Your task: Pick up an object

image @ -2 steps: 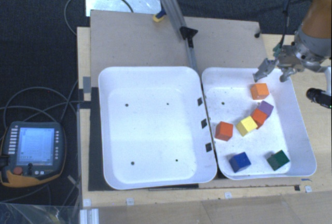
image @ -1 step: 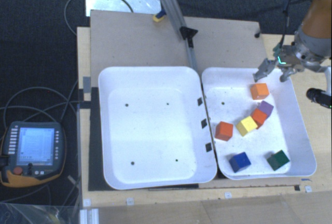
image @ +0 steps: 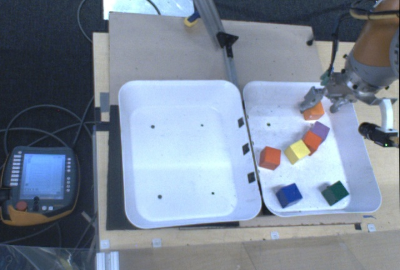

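orange wooden-looking cube (image: 314,111) sits in the right-hand white plastic bin (image: 369,197), near that bin's far edge toward the worktop's right side, directly under the grey two-finger gripper (image: 324,100). the jaws straddle it; whether they are spread or pinching it i cannot tell. it looks light, rigid and smooth-faced, so a squeeze across two opposite flat faces should serve best. a purple cube (image: 320,130), another orange cube (image: 311,140) and a yellow cube (image: 298,151) cluster nearer the bin's middle.
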`<state>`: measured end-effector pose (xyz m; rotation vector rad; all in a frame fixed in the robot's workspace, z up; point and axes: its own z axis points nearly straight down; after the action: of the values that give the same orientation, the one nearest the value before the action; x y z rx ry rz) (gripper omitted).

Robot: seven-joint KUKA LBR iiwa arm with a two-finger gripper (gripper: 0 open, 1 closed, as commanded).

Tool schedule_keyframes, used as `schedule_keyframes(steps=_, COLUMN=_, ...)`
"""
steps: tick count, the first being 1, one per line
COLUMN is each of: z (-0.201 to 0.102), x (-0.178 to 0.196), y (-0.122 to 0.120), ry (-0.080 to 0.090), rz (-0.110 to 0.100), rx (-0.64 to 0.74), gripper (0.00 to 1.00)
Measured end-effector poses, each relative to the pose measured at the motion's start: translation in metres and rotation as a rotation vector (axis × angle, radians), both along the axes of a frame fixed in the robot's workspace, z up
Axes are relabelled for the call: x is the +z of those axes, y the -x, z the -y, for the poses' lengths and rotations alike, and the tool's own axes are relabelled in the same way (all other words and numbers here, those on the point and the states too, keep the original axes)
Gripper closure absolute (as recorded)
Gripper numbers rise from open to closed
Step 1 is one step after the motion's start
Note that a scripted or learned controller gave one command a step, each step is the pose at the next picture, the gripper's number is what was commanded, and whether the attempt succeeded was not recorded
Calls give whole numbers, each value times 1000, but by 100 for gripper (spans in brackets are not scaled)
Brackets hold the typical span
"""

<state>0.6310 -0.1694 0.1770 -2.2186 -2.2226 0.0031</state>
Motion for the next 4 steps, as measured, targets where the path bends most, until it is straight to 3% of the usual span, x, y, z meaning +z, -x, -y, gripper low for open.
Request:
schedule_keyframes(steps=2, z=0, x=-88, y=-4, ry=0, rz=2, rx=1, gripper=0)
schedule_keyframes(steps=3, z=0, x=-74, y=-6, ry=2, rz=8, rx=3, gripper=100)
schedule_keyframes(steps=4, z=0, x=-27, y=0, ry=1, rz=8, rx=1, gripper=100)
